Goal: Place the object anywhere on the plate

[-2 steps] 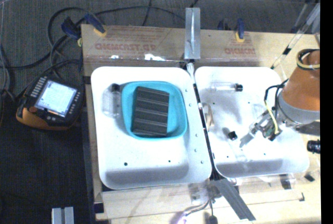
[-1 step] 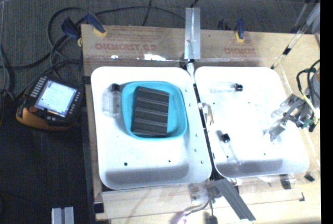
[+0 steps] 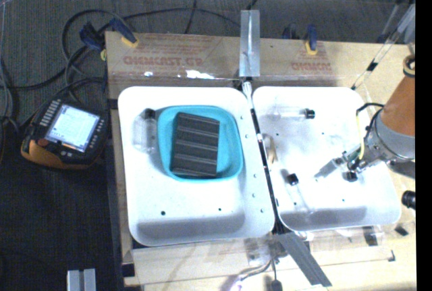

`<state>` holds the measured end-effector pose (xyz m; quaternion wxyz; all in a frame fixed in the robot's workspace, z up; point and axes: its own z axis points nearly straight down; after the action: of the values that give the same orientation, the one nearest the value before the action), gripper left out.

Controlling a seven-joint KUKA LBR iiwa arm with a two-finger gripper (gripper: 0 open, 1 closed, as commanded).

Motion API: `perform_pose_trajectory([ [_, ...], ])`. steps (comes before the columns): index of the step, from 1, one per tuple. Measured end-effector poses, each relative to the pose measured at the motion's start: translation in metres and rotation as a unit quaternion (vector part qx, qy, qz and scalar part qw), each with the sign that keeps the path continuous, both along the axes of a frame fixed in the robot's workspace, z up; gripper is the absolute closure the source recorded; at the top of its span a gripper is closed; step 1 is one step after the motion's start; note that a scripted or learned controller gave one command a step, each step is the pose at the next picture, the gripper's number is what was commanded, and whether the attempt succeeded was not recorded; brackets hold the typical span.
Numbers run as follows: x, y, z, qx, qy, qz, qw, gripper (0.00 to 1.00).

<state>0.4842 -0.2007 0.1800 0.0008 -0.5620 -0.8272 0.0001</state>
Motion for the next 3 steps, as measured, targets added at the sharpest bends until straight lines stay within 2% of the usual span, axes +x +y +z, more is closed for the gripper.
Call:
perform_pose_trajectory([
  [1, -0.001, 0.059, -0.015, 0.0001, 0.001, -0.013, 0.9999, 0.0],
  [2, 0.0, 0.01, 0.044, -0.0011, -0.001, 0.031, 0.9995, 0.0],
  [3, -0.001, 0.094, 0.015, 0.0001, 0.001, 0.039, 0.9992, 0.0],
])
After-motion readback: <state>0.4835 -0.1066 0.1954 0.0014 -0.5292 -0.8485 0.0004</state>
